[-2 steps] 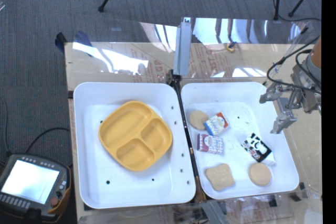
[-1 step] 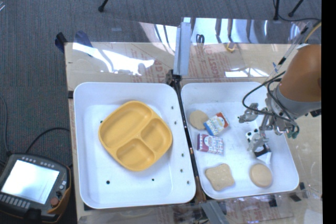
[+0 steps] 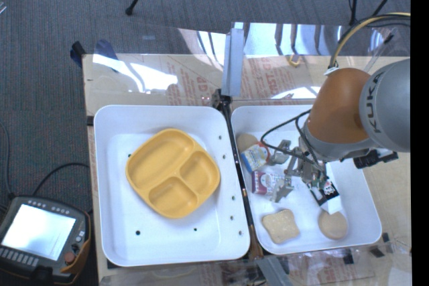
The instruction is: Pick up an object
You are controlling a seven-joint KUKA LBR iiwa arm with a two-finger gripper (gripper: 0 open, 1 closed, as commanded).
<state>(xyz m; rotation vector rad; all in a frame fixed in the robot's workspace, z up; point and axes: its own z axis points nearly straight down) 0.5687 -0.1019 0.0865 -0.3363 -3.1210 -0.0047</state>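
a yellow divided plate (image 3: 173, 173) lies in the left bin (image 3: 107, 224); the gripper (image 3: 285, 187) hangs over small packets (image 3: 258, 161) in the right bin (image 3: 365, 211), bread slice (image 3: 280, 226) below.

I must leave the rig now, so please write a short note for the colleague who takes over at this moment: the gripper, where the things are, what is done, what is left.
Gripper: low over the right bin, above the small packet; nothing visibly between its fingers.
Right bin: second packet and a beige round piece at its left side; toast-shaped piece and round flat piece near the front.
Left bin: yellow divided plate.
Done: arm is positioned over the items.
Left: grasp one object and lift it.
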